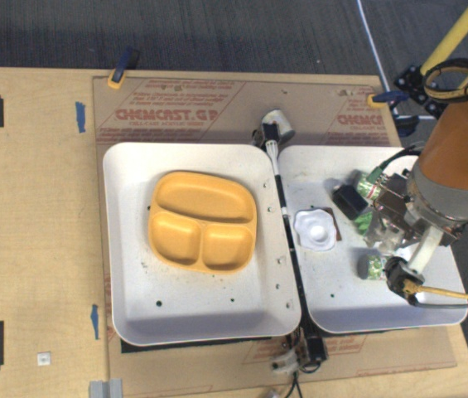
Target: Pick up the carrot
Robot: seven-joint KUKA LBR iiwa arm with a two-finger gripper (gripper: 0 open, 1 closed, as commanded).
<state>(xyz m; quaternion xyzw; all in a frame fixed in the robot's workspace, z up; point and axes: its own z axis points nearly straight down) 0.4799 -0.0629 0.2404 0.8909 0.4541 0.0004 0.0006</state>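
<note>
Over the right bin (333, 301), camera view: hand (385, 235) hangs low above the bin's right half, arm reaching in from the right. Whether the hand is released or clenched I cannot tell, since the wrist body covers that part. Nothing can be seen gripped.

Carrot: place cannot be fixed. No clear orange root on the bare bin floor. A small green bit (373, 265) lies just beside the hand, near side. It could be a leafy top, with the rest hidden under the hand, but that is a guess only.

Other items in the right bin:
- white cup (315, 229) near the divider
- black block (348, 199) behind the cup
- green can (372, 187) just beside the block and close to the hand

Left bin (126, 293) holds a yellow plate (203, 220) with three compartments, well apart from the hand. Both bins sit on the cardboard-covered worktop (35, 222).

Step in hand, as judged: locating and closing on the carrot. Not yet shown as done.

Notes for doing it well:
- Confirm the target before closing. The can and block crowd the far side, so a wide approach risks nudging them.
- Come straight down, with the grip line across the carrot's short axis.
- Grasp the thick part, not the green top, which would likely slip.
- Lift slowly and check that something comes up before moving away.
</note>
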